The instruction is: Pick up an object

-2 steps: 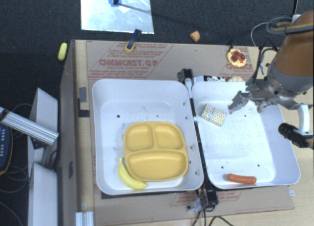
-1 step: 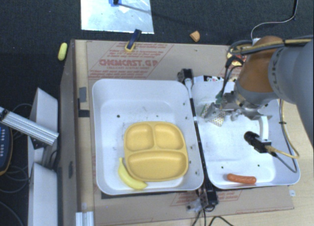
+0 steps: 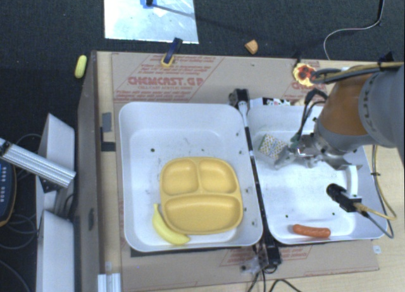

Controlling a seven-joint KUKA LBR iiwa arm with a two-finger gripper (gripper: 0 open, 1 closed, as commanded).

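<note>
A small pale packet with a green speckled pattern lies in the right bin near its upper left. My gripper hangs low just right of and slightly below that packet, close to touching it. An orange sausage-shaped object rests near the right bin's front wall. In the left bin a yellow divided plate sits with a banana lying against its lower left rim.
The grey arm with its orange band covers the right bin's upper right part. Small objects lie on the bench behind the bins: a yellow piece, a tan piece, and a red and yellow toy.
</note>
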